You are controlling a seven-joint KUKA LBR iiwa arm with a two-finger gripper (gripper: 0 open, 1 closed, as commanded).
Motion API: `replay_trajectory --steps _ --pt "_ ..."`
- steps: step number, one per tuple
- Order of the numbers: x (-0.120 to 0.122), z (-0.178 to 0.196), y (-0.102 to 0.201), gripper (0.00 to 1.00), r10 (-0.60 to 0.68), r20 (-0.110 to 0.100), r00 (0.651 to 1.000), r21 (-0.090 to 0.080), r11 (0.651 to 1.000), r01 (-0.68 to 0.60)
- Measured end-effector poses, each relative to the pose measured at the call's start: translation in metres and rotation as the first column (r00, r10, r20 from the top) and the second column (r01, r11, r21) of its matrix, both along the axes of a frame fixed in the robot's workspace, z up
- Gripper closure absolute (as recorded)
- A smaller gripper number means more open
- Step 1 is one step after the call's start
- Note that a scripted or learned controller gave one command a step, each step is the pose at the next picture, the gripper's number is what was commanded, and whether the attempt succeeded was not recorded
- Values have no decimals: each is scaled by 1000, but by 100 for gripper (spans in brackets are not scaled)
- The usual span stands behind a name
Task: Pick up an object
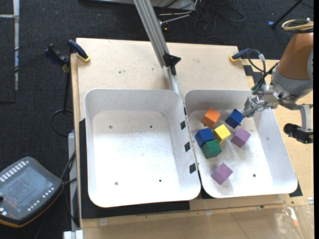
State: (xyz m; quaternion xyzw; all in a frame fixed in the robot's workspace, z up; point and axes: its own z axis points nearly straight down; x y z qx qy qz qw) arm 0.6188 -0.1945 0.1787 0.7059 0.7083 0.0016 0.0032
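Nearest, at the lower left off the bench (129, 66): a grey pendant (25, 190). Then the left bin (91, 133), bare white floor with a few dark specks, wide open room. Beside it, rims touching, the right bin (285, 159).

In the right bin, closest: near purple cube (222, 173), alone on open floor, well apart from the walls. Farther in, a tight cluster: green cube (212, 148), left blue cube (203, 136) and yellow cube (222, 132) touching one another, far purple cube (240, 137) just beside the yellow one. Behind them, orange cube (212, 117) and right blue cube (234, 118), tilted.

Gripper (250, 106) at the right blue cube's upper right corner, touching or nearly so, close to the bin's far right wall; spread or pressed together, cannot tell. Little free room on the cluster side, more toward the bin's right edge.

Farthest: a slanted metal pole (149, 24) ending at the bins' shared rim, and clamps (79, 51) on the bench's far corners.
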Motion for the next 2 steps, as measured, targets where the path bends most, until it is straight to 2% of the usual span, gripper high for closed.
replay_trajectory --steps 1,2 --pt "10 55 0 100 0 -3 1000 0 1000 0" --pt "12 78 0 100 -1 -2 1000 0 1000 1"
